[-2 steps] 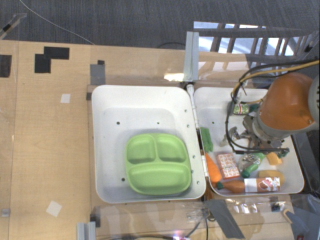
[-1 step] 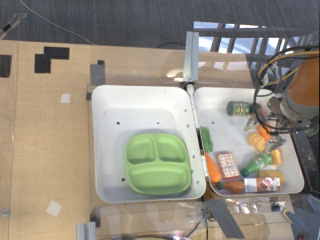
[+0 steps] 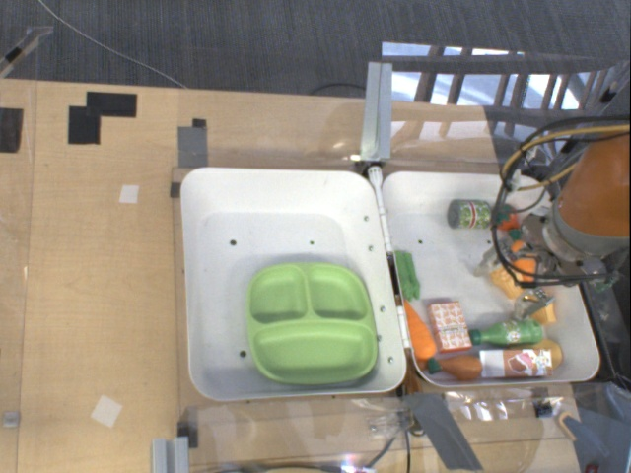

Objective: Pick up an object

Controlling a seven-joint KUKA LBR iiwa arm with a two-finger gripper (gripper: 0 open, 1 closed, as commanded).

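The right bin (image 3: 434, 200) holds several objects. A green can (image 3: 470, 213) lies near its back. A green packet (image 3: 406, 274) and a carrot (image 3: 421, 334) rest against its left wall. A small red patterned box (image 3: 450, 325), a green bottle (image 3: 508, 336) and an orange bottle with a red label (image 3: 510, 362) lie toward the front. The gripper (image 3: 529, 294) hangs low over the bin's right side, among yellow pieces (image 3: 505, 283), below the arm's orange band (image 3: 598, 197). Cables and the wrist cover much of it.
The left bin (image 3: 212, 225) carries a green divided plate (image 3: 312, 321). A metal post (image 3: 377, 106) stands behind the seam between the bins. A grey rack (image 3: 503, 82) sits behind the right bin. Wooden bench (image 3: 89, 294) stretches to the left.
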